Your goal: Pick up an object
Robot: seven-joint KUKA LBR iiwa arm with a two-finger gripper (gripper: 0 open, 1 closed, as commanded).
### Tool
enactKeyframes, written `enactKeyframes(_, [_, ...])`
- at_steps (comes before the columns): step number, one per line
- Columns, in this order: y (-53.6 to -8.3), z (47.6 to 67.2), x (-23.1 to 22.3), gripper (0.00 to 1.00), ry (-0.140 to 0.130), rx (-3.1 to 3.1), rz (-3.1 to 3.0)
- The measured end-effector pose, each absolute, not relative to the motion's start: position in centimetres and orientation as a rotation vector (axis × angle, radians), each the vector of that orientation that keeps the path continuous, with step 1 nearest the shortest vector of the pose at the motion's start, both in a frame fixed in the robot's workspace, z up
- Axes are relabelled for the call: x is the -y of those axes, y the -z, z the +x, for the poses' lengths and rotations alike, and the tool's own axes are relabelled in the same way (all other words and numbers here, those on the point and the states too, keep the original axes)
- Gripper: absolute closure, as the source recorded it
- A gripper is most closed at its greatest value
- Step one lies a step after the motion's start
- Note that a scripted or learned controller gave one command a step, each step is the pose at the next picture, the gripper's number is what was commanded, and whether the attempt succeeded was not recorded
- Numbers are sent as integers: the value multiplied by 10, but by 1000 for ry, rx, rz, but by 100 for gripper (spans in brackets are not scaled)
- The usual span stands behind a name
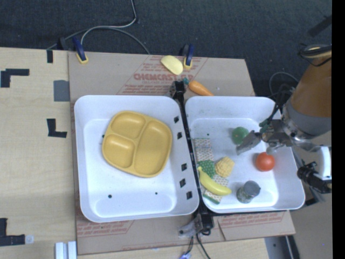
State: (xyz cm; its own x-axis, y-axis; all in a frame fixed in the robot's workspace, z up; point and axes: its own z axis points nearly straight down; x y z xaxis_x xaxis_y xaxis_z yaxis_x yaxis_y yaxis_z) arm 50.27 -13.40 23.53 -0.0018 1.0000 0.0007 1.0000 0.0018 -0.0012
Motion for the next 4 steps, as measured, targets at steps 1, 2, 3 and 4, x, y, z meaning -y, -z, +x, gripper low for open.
enactKeyframes(1, [-96,531,101,0,0,2222,-2220])
enactKeyframes(2, [-125,605,129,0,0,2224,-2221])
enactKeyframes(3, [-88,545,97,0,-1,2220,-2219])
enactKeyframes(4, [-87,510,113,0,5,2227,-2224])
